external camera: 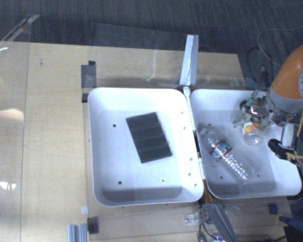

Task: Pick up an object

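A dark grey ribbed rectangular pad (149, 136) lies flat in the left bin (106, 185). In the right bin (283, 183) a clear plastic bottle (228, 157) lies on its side, pointing from the upper left to the lower right. A small clear item with an orange part (250, 131) sits at that bin's upper right. My gripper (252, 116) hangs low directly over this small item, at the end of the grey arm with its orange band (292, 77). Whether it touches the item is hidden by the wrist.
A metal post (189, 59) stands behind the seam between the bins. Cables (288, 153) trail along the right bin's right side. A transparent sheet (20, 110) covers the wooden bench on the left.
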Action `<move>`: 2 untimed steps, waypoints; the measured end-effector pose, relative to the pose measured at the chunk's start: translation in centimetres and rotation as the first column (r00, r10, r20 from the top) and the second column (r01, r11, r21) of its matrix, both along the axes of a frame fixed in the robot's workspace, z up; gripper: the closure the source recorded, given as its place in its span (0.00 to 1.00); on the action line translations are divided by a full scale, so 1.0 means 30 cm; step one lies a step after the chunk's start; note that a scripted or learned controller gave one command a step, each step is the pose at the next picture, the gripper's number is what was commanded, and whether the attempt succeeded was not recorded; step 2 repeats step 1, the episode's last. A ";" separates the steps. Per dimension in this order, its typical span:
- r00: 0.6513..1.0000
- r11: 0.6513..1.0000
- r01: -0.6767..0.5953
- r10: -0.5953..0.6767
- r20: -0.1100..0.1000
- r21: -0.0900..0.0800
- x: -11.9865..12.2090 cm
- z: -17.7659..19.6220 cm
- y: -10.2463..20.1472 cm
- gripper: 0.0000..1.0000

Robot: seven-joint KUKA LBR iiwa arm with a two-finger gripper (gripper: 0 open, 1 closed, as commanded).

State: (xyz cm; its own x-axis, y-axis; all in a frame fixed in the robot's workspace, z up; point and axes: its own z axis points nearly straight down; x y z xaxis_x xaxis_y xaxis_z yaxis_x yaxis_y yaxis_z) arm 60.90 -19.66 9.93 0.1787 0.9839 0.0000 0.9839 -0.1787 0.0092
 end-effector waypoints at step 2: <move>0.993 0.993 -0.120 0.120 -0.003 0.000 0.102 0.296 0.202 1.00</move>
